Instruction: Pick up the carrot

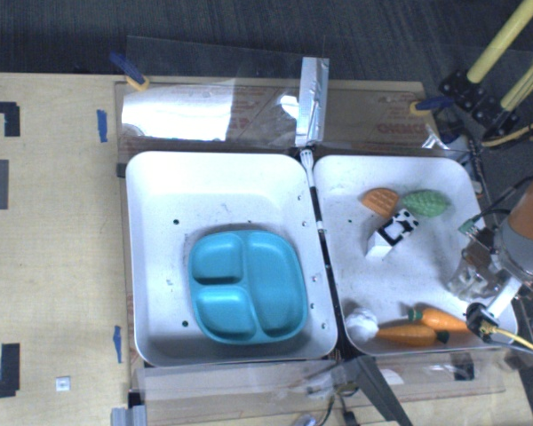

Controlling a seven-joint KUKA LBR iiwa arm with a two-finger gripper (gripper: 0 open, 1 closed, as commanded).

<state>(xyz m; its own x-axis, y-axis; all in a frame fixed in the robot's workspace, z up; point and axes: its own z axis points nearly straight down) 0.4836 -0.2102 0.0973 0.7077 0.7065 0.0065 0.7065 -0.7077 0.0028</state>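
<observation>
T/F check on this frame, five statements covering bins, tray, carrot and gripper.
1. The blue tray sits in the left bin. True.
2. The carrot lies at the near edge of the right bin. True.
3. The carrot is inside the blue tray. False: it lies on the right bin's floor, next to a longer orange piece.
4. The gripper has lifted the carrot clear of the bin. False: the carrot lies in the bin, the gripper just above and to its right.
5. The green leaf-shaped item is in the left bin. False: it is in the right bin, beside the croissant.
</observation>
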